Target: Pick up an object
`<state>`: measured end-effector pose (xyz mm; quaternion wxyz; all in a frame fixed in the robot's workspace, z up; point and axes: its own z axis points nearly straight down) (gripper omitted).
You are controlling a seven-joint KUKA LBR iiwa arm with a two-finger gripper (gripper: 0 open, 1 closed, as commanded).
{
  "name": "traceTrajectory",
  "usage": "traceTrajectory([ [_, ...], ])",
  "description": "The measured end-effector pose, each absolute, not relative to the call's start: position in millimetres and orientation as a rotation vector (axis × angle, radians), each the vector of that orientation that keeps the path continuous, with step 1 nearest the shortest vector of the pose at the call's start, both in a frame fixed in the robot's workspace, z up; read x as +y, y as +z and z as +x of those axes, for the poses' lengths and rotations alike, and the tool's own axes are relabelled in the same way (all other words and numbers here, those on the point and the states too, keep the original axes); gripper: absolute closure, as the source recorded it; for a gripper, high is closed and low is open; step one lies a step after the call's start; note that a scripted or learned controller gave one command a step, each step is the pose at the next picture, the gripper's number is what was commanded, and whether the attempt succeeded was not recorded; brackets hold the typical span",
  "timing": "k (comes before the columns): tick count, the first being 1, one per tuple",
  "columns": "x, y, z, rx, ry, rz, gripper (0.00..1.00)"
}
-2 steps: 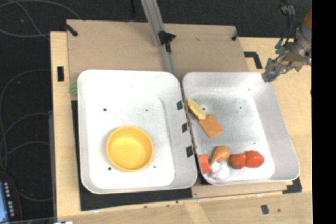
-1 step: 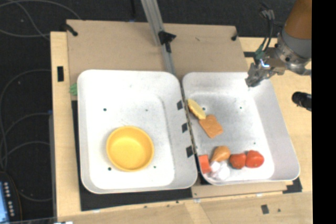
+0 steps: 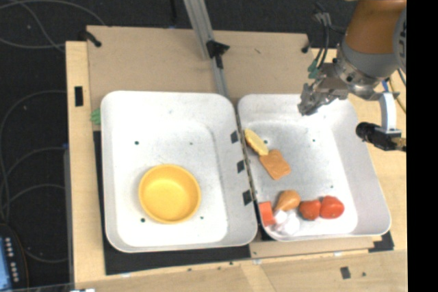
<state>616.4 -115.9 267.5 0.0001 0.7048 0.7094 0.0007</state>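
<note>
White bins side by side, arm over the right bin's (image 3: 356, 167) far end
The gripper (image 3: 308, 106) hangs above bare floor there; how far open it is I cannot tell. Food pieces lie near: yellow slice (image 3: 256, 142), toast (image 3: 275, 164), tomatoes (image 3: 321, 208). Yellow bowl (image 3: 169, 193) in left bin (image 3: 137, 120)

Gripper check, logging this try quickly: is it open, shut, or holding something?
Gripper: cannot be told; it hangs over the right bin's far edge.
</note>
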Motion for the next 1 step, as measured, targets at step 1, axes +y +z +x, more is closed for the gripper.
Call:
traceTrajectory([
  [1,-53.3,262.9,614.9,2.230,0.002,2.213,1.00],
])
